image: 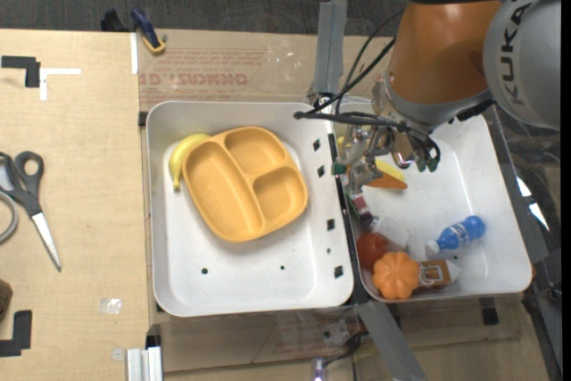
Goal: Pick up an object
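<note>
Two bins are sitting on the tabletop; we are hovering our end effector (385, 158) over the right bin's (504, 268) far-left corner, seemingly above an orange wedge (389, 181). Next we are needing a descent; its opening we cannot tell.

orange plate (243, 183), yellow banana (183, 154), white bins (241, 290)
</note>
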